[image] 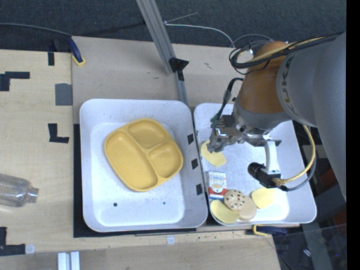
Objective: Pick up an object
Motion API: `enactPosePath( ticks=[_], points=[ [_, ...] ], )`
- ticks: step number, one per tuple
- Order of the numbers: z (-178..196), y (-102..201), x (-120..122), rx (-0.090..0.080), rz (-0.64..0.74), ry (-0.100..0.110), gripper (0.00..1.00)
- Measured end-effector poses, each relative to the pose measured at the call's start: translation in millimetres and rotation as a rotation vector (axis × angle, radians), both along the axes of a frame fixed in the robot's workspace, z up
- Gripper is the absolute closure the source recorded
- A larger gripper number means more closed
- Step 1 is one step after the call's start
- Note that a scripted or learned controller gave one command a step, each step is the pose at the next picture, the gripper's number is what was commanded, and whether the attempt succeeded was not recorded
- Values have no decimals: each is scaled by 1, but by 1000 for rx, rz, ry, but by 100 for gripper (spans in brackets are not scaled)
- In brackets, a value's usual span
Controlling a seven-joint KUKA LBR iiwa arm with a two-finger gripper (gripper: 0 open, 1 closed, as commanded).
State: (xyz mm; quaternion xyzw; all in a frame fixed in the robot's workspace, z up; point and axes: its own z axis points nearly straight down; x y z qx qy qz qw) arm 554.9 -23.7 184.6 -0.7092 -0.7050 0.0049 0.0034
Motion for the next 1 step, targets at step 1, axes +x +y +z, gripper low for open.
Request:
enactPosePath(
  ticks=[1],
  points=[
    [4, 87, 43, 5, 16, -12, 100]
  ],
)
